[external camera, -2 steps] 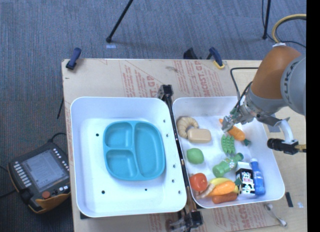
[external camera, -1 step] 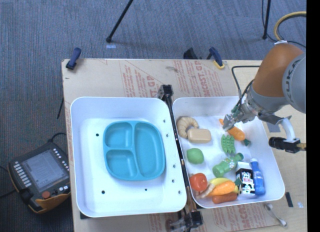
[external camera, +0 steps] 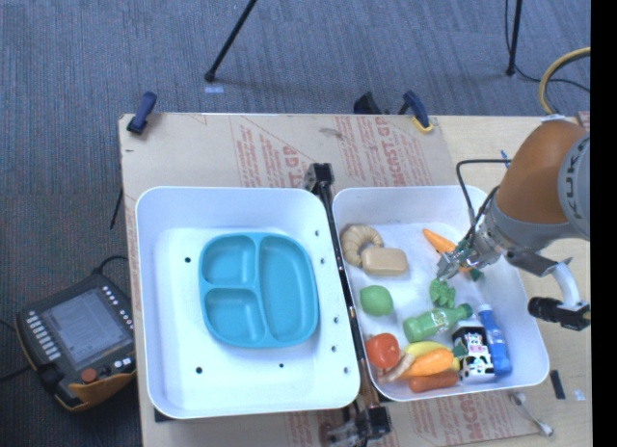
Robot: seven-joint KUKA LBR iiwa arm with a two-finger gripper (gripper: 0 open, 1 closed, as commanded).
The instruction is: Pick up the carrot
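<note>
One tool (external camera: 455, 264) beside carrot (external camera: 439, 241).

The worktop (external camera: 241, 142) was a pale board printed with red lettering. Two shallow white bins sat on it side by side, touching at their inner rims: the right bin (external camera: 533, 312) lay directly beneath the hand (external camera: 455, 268), the left bin (external camera: 164, 243) well away from it, on the far side of the right one.

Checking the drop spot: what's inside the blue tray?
Nothing visible: all three compartments of the blue tray show bare blue. It lies flat, covering the left bin floor beneath.
</note>
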